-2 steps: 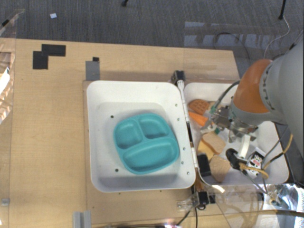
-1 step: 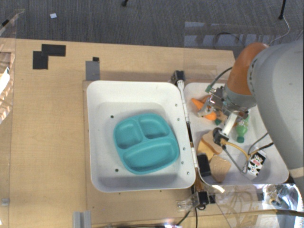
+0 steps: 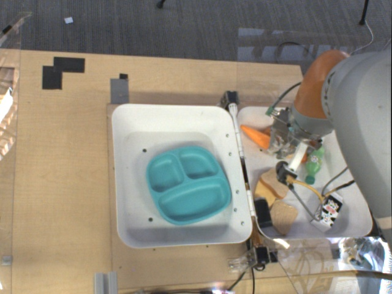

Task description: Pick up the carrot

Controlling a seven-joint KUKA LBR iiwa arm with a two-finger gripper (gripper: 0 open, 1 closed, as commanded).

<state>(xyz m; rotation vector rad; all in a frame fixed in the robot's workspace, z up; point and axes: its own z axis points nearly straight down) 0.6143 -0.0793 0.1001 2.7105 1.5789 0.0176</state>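
Note:
The carrot (image 3: 254, 135) is a small orange cone lying in the upper left corner of the right bin (image 3: 355, 225), its thin tip pointing up-left toward the bin wall. My gripper (image 3: 277, 143) hangs low at the carrot's thick right end, covering that end. The grey arm with its orange band (image 3: 315, 90) comes in from the right and hides much of the bin's upper right part.
The left bin (image 3: 128, 164) holds a teal divided plate (image 3: 187, 185). In the right bin lie a green bottle (image 3: 314, 163), two tan bread-like pieces (image 3: 269, 189) (image 3: 283, 217) and a small white carton (image 3: 329, 211). Cables run across the right bin.

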